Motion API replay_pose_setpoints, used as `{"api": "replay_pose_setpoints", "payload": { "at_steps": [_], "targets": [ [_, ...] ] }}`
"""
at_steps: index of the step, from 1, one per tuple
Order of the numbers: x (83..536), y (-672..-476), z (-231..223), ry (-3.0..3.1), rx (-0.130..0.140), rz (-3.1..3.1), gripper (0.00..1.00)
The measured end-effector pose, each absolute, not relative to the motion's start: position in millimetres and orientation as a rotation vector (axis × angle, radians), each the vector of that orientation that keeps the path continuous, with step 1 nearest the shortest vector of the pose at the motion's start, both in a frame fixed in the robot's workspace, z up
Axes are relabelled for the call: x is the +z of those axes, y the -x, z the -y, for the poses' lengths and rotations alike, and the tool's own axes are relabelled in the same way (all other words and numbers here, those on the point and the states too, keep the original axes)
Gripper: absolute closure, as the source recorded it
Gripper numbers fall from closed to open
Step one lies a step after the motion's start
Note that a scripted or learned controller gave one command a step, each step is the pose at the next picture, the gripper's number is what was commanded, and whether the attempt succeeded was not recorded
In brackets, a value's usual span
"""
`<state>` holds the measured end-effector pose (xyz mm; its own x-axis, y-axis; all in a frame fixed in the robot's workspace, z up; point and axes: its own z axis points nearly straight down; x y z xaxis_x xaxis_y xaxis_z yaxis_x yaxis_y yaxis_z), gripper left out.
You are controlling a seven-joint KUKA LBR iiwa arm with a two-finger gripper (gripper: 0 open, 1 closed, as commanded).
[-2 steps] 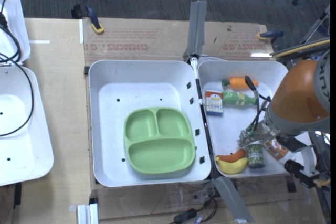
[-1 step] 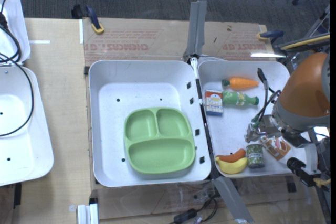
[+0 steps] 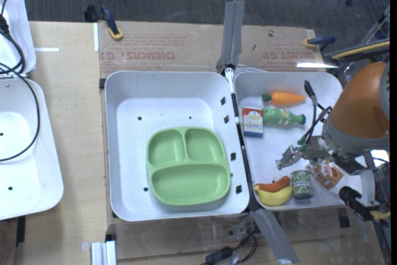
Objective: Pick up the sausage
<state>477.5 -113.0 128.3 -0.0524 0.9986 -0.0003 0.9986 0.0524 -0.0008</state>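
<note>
The sausage point(image 3: 273, 185) is a short reddish-brown piece near the front edge of the right bin point(image 3: 273, 144). It rests against the top of a yellow banana point(image 3: 276, 196). My gripper point(image 3: 293, 156) hangs over the right bin's middle, a little behind and to the right of the sausage and apart from it. Nothing shows in its grasp. The grey arm with its orange band point(image 3: 366, 102) reaches in from the right.
The right bin also holds a green can point(image 3: 301, 184) beside the sausage, a snack packet point(image 3: 326, 174), a small red-and-white box point(image 3: 252, 121), a green bottle point(image 3: 282, 116) and a carrot point(image 3: 286, 97). A green divided plate point(image 3: 187, 166) lies in the left bin point(image 3: 124, 133).
</note>
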Motion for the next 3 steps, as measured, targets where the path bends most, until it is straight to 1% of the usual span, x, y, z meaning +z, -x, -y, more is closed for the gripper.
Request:
{"api": "replay_pose_setpoints", "payload": {
  "at_steps": [1,2,3],
  "targets": [
    [90.9,-488.1,94.6,2.43,0.003,1.988,0.0],
    [90.6,-476.7,98.4,2.191,0.003,2.248,0.0],
    [90.7,-477.0,95.2,2.193,0.003,2.246,0.0]
  ]
}}
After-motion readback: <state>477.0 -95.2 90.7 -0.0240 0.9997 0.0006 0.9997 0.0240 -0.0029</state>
